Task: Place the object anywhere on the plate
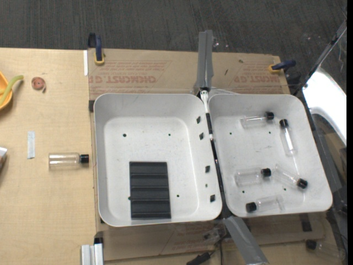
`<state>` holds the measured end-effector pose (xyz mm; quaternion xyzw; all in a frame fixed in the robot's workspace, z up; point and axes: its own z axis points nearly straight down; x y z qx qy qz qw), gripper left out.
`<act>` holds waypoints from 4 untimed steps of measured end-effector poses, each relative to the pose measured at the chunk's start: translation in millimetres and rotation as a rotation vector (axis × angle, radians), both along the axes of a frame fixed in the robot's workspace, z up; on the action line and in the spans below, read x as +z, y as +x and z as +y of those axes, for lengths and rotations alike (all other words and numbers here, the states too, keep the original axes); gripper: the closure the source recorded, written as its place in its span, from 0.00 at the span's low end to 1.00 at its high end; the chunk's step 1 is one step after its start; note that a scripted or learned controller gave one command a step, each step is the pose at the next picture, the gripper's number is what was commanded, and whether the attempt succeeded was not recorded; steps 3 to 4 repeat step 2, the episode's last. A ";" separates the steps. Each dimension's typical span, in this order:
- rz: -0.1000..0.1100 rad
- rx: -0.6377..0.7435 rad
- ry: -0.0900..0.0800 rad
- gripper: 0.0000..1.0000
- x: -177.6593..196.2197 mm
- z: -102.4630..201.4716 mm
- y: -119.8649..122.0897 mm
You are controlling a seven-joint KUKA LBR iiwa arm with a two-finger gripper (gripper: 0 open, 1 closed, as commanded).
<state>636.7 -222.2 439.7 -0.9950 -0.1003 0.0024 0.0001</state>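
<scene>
While five clear black-capped vials point(256, 120) lay scattered across the floor of the right bin point(259, 148), the black ribbed plate point(149, 190) sat flat toward the near side of the left bin point(149, 128), well apart from them. Another capped vial point(67, 159) lay on its side on the wooden bench point(49, 120), left of both bins. How my gripper stood, I could not tell.

White bins point(105, 148); black ribbed plate point(149, 190); clear vials point(256, 120), black caps.
</scene>
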 end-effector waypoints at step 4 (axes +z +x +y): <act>0.001 -0.002 0.001 0.00 0.4 -0.5 -67.3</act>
